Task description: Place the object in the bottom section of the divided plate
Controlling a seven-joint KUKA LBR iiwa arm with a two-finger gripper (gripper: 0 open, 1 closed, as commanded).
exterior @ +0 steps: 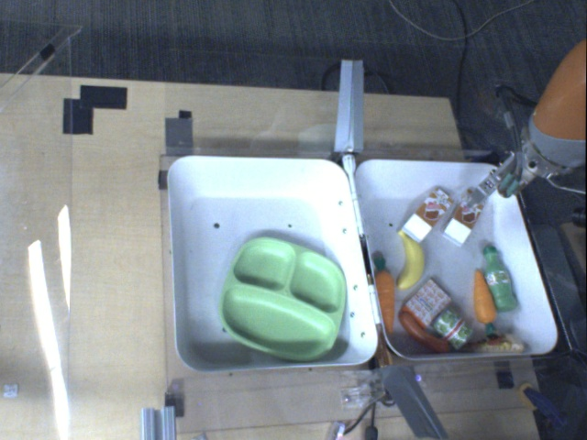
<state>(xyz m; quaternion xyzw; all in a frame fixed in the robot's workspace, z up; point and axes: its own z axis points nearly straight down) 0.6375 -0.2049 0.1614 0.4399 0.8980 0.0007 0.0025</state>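
A green divided plate (284, 296) lies in the left bin (197, 246), with two small sections at its far side and one long section at its near side. Nothing lies on the plate. My gripper (489, 187) hangs over the far right corner of the right bin (537, 246), just above and to the right of two small brown-and-white cartons (448, 216). I see nothing held in it.
The right bin holds a banana (413, 259), two carrots (385, 301) (483, 296), a green bottle (500, 282), a patterned box (428, 296), a green can (451, 324) and other small items along its near wall. A metal divider post (349, 108) stands between the bins.
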